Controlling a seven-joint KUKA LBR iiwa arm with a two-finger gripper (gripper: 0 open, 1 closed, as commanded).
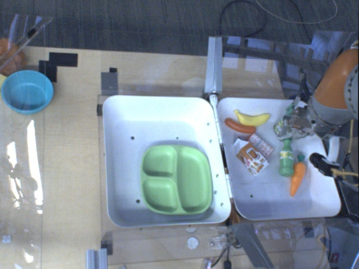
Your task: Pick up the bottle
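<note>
A small green bottle (286, 160) lies in the right bin (280, 203), near its right side, its neck pointing toward the back. My gripper (290, 126) hangs just behind the bottle's top end, at the back right of the bin. An orange carrot (298, 178) rests against the bottle's right side.
A yellow banana (252, 117), a red sausage (240, 126) and a brown snack packet (253, 153) lie left of the bottle in the right bin. In the left bin (129, 122) sits a green divided tray (176, 179). A blue bowl (27, 91) stands at the far left.
</note>
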